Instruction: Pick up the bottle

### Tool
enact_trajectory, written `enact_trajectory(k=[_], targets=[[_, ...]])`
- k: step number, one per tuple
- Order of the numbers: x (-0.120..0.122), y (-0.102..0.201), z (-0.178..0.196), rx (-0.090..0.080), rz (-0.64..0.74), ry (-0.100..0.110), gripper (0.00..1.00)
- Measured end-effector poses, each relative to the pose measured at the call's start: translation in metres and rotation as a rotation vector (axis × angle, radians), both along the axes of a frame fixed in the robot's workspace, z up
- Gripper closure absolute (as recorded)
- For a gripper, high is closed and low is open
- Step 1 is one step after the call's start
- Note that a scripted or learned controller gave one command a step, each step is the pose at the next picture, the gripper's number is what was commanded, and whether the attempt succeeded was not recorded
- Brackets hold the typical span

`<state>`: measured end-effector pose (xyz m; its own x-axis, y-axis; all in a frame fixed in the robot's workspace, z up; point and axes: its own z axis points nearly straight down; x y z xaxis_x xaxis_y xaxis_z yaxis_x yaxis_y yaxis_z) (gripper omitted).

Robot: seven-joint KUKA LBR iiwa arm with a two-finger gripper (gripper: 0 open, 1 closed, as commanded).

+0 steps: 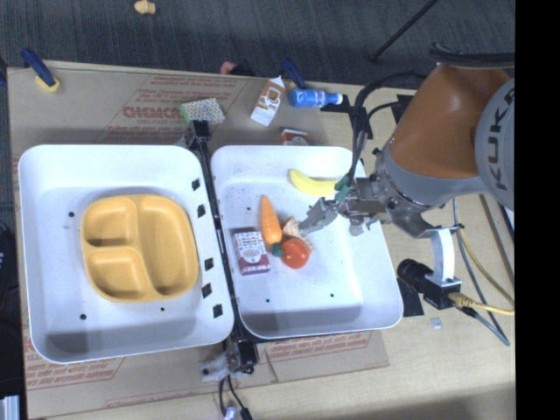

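The bottle (313, 99) is small and blue with a white cap end. It lies on its side on the cardboard behind the right bin (372, 309), outside it. My gripper (313, 218) hangs low over the middle of the right bin, just right of a carrot (270, 220) and above a red tomato (296, 253). It is well in front of the bottle and apart from it. Nothing is visibly held.
The right bin also holds a banana (311, 182) and a red packet (251, 251). A yellow divided plate (140, 245) sits in the left bin (44, 173). A small carton (269, 101), a green patterned piece (203, 109) and a blue clamp (291, 73) lie near the bottle.
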<state>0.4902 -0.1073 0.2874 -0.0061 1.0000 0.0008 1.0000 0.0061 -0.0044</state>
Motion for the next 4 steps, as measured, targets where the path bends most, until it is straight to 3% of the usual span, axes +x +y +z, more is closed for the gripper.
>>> enact_trajectory(k=[1, 3, 4], targets=[[0.000, 0.000, 0.010, 0.000, 0.005, 0.003, 1.00], [-0.014, -0.092, -0.073, -0.001, -0.213, 0.001, 1.00], [-0.014, -0.093, -0.069, -0.002, -0.446, -0.001, 1.00]])
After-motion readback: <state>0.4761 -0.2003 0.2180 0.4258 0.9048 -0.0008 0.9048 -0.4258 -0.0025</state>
